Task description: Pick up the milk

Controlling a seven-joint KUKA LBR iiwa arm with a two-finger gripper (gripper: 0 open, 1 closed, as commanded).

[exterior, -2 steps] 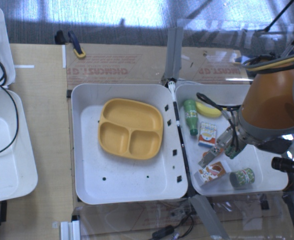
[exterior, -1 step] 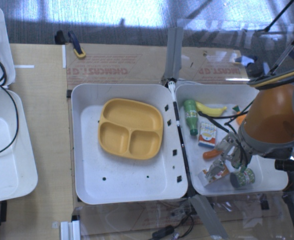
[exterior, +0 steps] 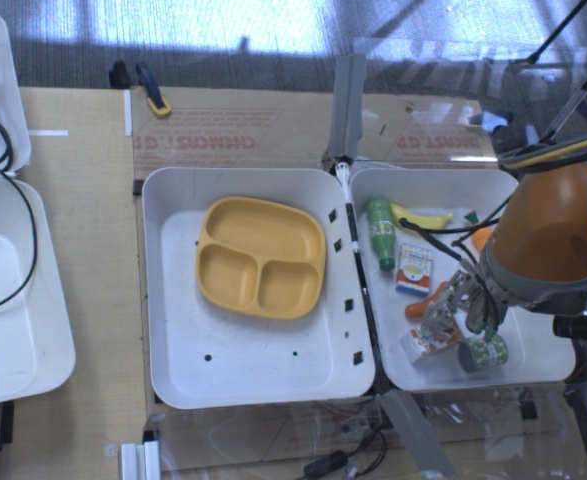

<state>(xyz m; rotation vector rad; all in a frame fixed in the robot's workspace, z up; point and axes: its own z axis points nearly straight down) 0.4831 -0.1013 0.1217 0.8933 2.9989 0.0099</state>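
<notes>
A yellow divided tray [exterior: 261,258] is lying in the upper middle of the left bin [exterior: 173,368], its three compartments facing up, on a bench [exterior: 83,168] lined with brown cardboard. Across the divider, the right bin [exterior: 533,368] is holding a scatter of small items. A green bottle [exterior: 381,230] is lying along that bin's left wall near the far corner, with a banana [exterior: 420,217] just beside it toward the far edge. A small white-and-blue carton with orange print [exterior: 414,268] is sitting nearer the bin's middle. An orange carrot-like piece [exterior: 419,308] is lying just beyond it, toward the near edge. The milk [exterior: 428,343], a small white carton, is lying tilted close to the bin's near edge, left of a round grey-green can [exterior: 485,352]. The gripper [exterior: 465,313] is hanging just above and beside the milk, at the end of the orange-banded arm [exterior: 548,233] reaching in from the right; its metal fingers are too cluttered to tell whether they are spread or closed, and the carton is not visibly between them.
</notes>
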